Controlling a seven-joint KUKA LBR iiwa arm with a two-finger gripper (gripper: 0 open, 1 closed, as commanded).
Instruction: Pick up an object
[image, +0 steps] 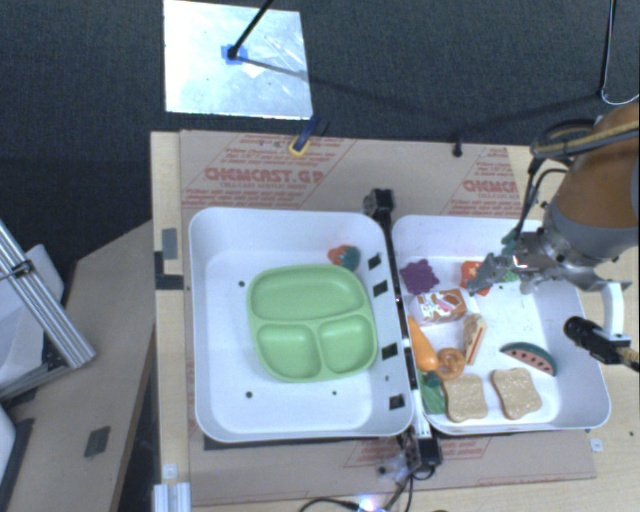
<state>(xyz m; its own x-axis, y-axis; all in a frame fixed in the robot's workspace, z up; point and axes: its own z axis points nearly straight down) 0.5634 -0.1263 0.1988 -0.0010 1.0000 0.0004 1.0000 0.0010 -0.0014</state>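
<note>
Hovering at the frame's right, the two-finger gripper (487, 272) sits just beside a small red plastic toy food piece (472, 272) in the right-hand white bin (590, 385); whether it is apart or together, I cannot tell; the piece looks light, stiff, slippery; pinch its flat sides.

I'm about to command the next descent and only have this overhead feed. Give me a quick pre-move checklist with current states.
1. Gripper over the right bin: ok, it sits near the bin's upper edge.
2. Target below it: ok, a red toy piece lies right beside the fingertips.
3. Anything already between the fingers: cannot tell, they are too small and blurred.
4. Neighbours crowding the target: not ok, the purple grape bunch and the packaged snack lie close by.
5. Other items apart from the gripper: ok, the watermelon slice and bread slices lie lower in the bin.
</note>
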